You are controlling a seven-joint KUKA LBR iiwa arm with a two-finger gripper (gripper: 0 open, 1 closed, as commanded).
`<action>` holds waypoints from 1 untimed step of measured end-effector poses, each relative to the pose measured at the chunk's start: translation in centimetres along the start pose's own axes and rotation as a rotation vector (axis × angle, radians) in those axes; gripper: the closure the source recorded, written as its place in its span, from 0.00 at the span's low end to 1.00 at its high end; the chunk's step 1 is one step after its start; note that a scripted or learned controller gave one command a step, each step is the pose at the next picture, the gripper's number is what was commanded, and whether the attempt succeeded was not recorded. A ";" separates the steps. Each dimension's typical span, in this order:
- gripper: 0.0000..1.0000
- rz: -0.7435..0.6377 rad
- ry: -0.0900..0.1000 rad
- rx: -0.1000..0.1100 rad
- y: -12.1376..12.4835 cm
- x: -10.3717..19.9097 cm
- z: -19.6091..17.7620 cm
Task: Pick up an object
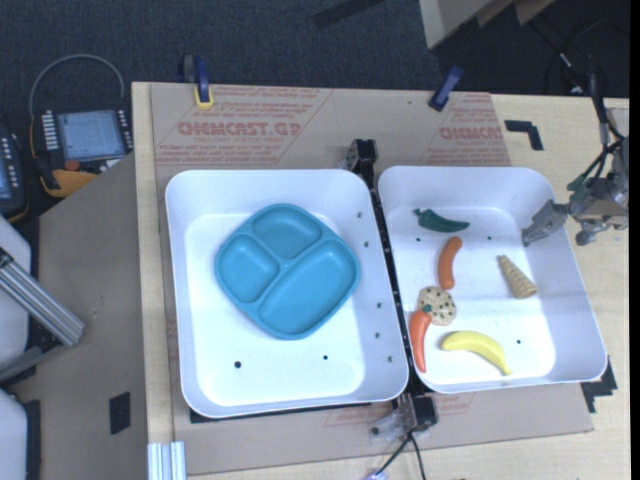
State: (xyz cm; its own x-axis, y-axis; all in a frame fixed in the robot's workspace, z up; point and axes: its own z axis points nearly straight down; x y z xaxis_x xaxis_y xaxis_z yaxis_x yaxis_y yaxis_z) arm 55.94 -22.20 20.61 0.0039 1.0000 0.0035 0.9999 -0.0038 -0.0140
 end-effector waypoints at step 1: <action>0.00 -0.004 -0.004 -0.014 0.3 0.1 -0.8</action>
